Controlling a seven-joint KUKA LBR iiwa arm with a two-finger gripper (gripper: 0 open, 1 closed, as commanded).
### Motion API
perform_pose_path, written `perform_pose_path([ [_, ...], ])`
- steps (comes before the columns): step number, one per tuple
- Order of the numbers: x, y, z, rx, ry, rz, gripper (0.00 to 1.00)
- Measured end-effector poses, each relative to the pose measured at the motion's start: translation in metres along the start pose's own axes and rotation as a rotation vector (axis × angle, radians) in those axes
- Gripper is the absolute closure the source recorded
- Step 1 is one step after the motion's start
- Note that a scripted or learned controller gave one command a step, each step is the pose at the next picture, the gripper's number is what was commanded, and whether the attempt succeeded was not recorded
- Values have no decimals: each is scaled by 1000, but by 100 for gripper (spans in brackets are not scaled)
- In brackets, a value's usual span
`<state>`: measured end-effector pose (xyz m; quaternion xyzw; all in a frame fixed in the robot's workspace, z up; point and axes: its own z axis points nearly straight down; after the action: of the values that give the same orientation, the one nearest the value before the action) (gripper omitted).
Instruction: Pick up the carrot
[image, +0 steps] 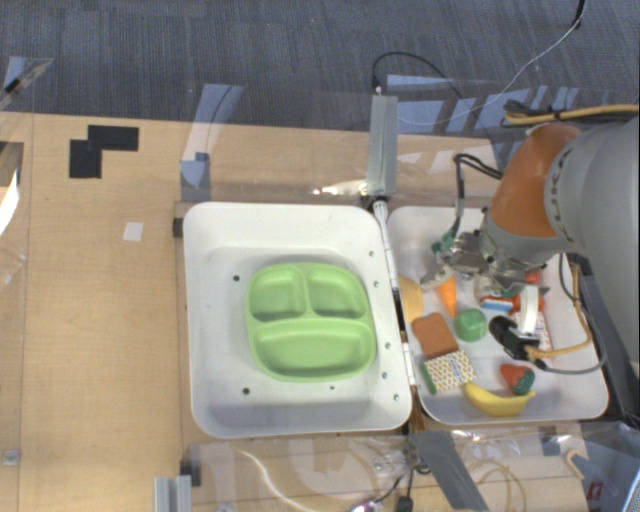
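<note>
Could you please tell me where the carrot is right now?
The carrot lies in the right bin, just below the pincer, above the brown sponge and left of the green ball.

Counted: white bins x2 (200, 330) (590, 395) | green tray x1 (310, 322) | carrot x1 (447, 293) | banana x1 (497, 400) | brown block x1 (435, 334) | green ball x1 (471, 324)

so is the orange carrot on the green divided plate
No, the orange carrot lies in the right white bin; the green divided plate sits in the left bin.

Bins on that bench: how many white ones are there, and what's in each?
2. The left bin holds a green divided plate. The right bin holds toy food, including a banana and carrot; the arm may hide more there.
</note>
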<state>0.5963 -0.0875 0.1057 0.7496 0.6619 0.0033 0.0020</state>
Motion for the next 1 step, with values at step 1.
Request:
perform_pose_path([
  [1, 1, 2, -12, -5, 1, -4, 100],
])
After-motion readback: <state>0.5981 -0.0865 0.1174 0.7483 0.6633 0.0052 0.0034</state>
